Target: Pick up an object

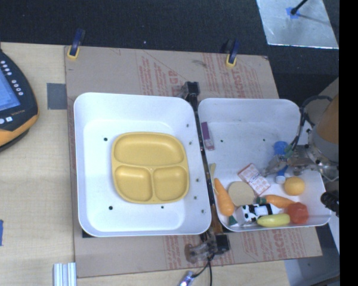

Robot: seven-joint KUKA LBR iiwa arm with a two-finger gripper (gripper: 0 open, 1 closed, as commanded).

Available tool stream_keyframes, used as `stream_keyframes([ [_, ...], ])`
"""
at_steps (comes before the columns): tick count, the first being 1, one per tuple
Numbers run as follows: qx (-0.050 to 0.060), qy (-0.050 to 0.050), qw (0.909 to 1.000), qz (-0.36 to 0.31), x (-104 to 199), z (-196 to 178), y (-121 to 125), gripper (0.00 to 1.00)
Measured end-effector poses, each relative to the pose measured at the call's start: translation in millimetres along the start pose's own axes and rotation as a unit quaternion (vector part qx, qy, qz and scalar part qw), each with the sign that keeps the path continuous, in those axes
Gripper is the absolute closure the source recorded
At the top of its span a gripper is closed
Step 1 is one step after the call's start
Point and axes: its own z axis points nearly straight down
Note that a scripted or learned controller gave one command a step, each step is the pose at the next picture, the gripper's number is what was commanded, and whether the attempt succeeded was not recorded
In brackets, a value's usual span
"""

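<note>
Grey arm [327, 137] w/ orange band, black cables looping off wrist, metallic gripper [289, 158] hardware above right bin [250, 109] edge.

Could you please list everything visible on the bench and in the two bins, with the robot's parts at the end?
left bin: one, white, left half of the cardboard.
divided plate: one, yellow, three compartments, middle of the left bin.
right bin: one, white, beside the left bin.
carrot: one, orange, right bin's left edge.
round disc: one, tan, beside the carrot.
checked packet: one, red and white, above the disc.
cow toy: one, black and white, bin's front.
banana: one, yellow, bin's front edge.
tomato: one, red, front right corner.
lemon: one, yellow, right side.
teach pendant: one, grey and orange, far left.
clamps: two, blue and yellow, the cardboard's back edge.
gripper: one, grey, low over the right bin's right side.
</note>
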Motion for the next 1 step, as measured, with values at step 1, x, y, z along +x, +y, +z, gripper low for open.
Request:
stream_keyframes([
  [1,-0.001,0.0,1.0,0.001,19.6,9.9,49.5,0.0],
])
